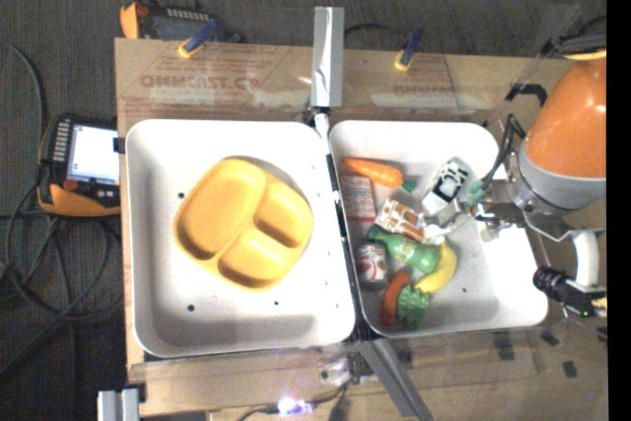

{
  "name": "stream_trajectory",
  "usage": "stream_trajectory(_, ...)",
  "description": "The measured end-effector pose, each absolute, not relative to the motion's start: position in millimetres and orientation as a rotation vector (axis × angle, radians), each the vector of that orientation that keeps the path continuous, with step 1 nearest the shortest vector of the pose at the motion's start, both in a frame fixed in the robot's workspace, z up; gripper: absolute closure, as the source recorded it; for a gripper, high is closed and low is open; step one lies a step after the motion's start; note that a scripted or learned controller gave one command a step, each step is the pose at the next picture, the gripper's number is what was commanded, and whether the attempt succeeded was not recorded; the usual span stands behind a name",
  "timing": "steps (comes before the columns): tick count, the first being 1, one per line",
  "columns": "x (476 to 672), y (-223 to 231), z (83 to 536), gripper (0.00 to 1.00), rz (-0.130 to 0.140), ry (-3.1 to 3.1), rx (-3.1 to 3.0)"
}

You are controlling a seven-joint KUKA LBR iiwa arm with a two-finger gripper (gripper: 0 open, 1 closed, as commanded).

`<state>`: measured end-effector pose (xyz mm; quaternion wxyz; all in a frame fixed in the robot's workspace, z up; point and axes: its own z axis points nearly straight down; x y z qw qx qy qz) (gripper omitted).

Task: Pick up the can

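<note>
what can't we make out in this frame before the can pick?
- Pincer: camera view; small and dark under the arm's wrist, so open or shut can't be read.
- Can: label too small and blurred to read; its right side is tucked against the green toy.
- Arm: cut off by the right edge.
- Pile in the right bin: items overlap, so lower ones are partly hidden.

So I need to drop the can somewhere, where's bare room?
Right bin: bare floor right of the banana, toward the arm. Left bin: only strips around the yellow tray. Crowded along the right bin's left side, around the can and carrot.
</note>
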<state>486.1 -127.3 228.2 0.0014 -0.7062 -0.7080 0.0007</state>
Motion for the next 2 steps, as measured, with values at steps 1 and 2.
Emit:
stream_trajectory(1,535.7,-182,160,0.0,0.004,-2.195,-2.244)
stream_trajectory(2,594.9,-175,90,0.0,-0.005,-2.283,-2.18)
